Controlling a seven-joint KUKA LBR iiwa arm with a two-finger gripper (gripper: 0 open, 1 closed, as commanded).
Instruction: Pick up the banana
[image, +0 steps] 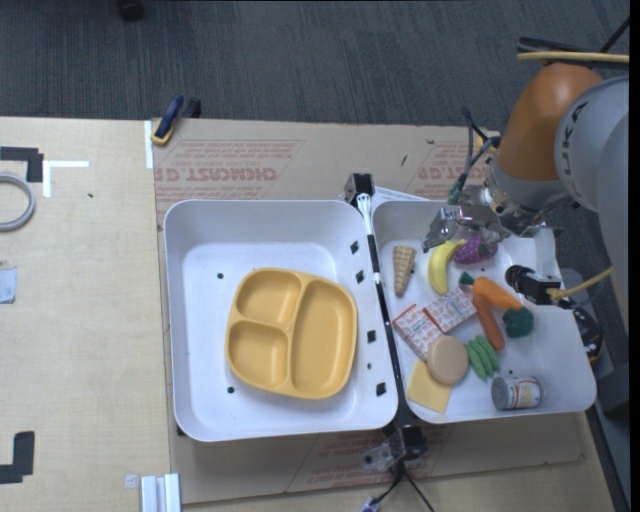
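Two white bins sat side by side on the table (80, 330): the left bin (190, 300) held a yellow divided plate (292, 332), and the right bin (560, 385) held the toy food. The banana (441, 266) lay in the right bin's far half, nearer the divider betw. the bins than the bin's right wall. Its long axis ran roughly far-to-near, slightly tilted, w/ the top end toward the bin's far edge. Just to its left stood an ice-cream cone (402, 268); a purple grape bunch (473, 249) touched or nearly touched its upper right side. A carrot (488, 305) lay beside it to the right and nearer the front edge, and a small cracker pack (452, 311) sat just in front of the banana's lower tip.

The end effector (452, 222) hung over the bin's far edge, directly above the banana's top end, arm coming in from the right. So the banana lay just below and slightly toward the front from it, approx. in line w/ its reach. Whether it was open or closed couldn't be told; the metal parts were too small and cluttered to read. Nothing showed gripped.

Judgement: the grab probably needs closing across the banana's short width, and the grapes crowding the right side could get caught too.
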